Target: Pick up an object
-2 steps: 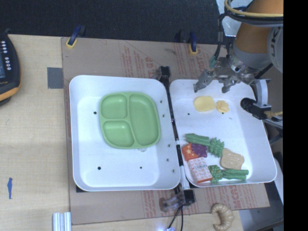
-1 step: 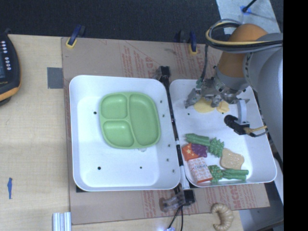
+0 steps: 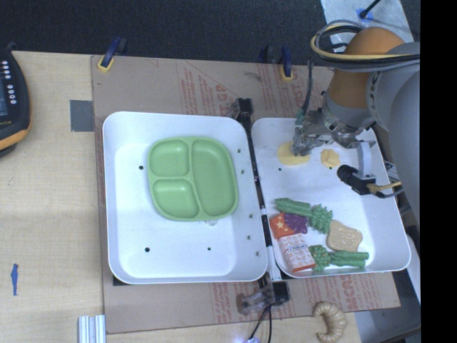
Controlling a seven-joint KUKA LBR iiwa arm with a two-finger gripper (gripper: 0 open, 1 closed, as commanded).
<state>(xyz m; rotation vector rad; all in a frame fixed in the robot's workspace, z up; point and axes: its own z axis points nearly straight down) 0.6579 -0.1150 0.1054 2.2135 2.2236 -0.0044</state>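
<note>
Because your gripper hangs low over the pale yellow toy at the far end of the right bin, you seem ready to grab it.

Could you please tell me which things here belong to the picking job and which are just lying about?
Job:
gripper
pale yellow piece beneath it
other items in the right bin: bread slice, green vegetables, small packet

Lying about:
green divided plate in the left bin
croissant
handheld controller
</note>
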